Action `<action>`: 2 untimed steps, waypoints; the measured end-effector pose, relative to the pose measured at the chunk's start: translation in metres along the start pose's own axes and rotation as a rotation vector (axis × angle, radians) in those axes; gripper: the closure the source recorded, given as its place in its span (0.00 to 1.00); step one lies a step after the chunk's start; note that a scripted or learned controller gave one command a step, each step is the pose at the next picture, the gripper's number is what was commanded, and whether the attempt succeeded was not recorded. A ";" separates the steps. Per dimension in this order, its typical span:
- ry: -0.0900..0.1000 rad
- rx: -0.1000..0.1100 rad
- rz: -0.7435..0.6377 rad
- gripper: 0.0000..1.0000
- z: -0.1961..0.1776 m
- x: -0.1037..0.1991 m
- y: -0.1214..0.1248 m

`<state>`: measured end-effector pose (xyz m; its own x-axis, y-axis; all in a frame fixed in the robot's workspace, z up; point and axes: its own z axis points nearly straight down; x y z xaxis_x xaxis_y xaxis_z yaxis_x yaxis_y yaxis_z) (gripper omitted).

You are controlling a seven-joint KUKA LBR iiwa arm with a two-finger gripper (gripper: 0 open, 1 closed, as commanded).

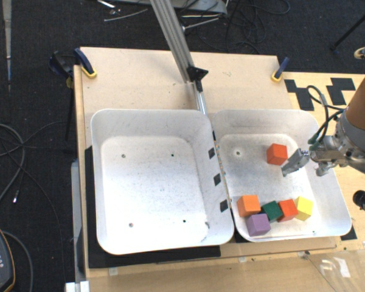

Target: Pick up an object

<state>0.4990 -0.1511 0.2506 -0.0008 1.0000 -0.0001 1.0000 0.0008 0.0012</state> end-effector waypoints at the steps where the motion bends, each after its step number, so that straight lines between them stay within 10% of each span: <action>1: -0.002 0.000 -0.001 0.00 0.158 -0.027 0.067; 2: -0.002 -0.004 -0.003 0.00 0.155 -0.038 0.128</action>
<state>0.6276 -0.1893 0.0962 -0.0040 1.0000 -0.0022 1.0000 0.0040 0.0055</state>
